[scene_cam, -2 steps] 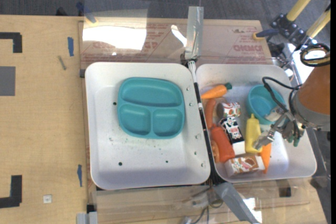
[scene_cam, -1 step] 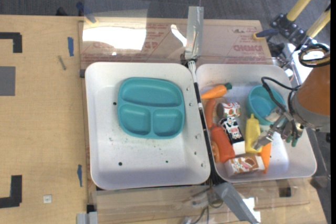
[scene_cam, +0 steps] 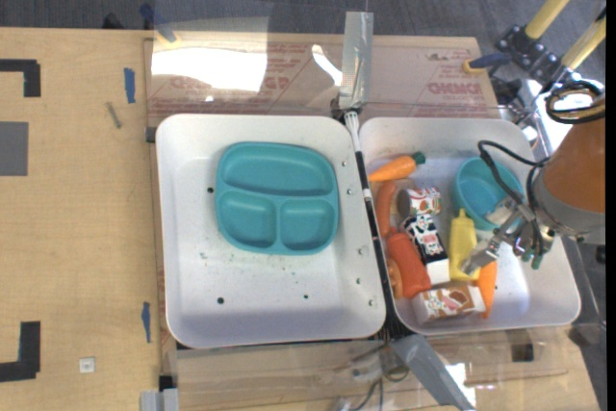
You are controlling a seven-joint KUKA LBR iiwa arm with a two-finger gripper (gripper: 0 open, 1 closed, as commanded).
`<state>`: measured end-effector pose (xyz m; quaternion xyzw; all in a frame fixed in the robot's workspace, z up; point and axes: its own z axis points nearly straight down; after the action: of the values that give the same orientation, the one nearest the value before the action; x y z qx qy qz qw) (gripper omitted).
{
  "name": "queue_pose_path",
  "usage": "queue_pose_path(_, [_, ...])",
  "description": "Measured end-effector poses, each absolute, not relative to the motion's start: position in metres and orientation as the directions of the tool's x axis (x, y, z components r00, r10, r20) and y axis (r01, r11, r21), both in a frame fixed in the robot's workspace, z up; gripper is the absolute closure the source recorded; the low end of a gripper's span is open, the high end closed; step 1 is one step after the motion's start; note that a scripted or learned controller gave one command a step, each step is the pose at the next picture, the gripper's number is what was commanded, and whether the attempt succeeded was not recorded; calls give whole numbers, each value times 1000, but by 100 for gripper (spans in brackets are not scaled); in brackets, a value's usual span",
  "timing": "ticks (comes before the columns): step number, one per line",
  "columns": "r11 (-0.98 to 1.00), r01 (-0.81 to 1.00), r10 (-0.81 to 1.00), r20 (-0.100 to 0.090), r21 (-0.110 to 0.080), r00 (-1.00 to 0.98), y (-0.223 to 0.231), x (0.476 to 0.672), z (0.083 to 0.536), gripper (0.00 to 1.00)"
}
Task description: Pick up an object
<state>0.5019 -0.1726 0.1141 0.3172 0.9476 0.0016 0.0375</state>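
I see my gripper (scene_cam: 481, 257) low in the right bin (scene_cam: 558, 303), jaws spread and holding nothing, its tips just beside the yellow mustard bottle (scene_cam: 463, 241). I'd centre over that bottle before closing, keeping clear of the teal bowl (scene_cam: 478, 185) beyond.

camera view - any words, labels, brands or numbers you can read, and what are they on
Nothing can be read with certainty.
Clear sheet behind the bins: red print, mirrored and blurred, not legible.
Small carton with a red and white label in the right bin: print too small to read.
Black and white patterned carton: no legible text.
Cup-like item with a dark pattern: markings too blurred to read.
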Motion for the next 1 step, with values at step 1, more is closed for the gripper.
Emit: queue_pose_path(1, [806,591,592,-67,27,-803,-181,502,114,0])
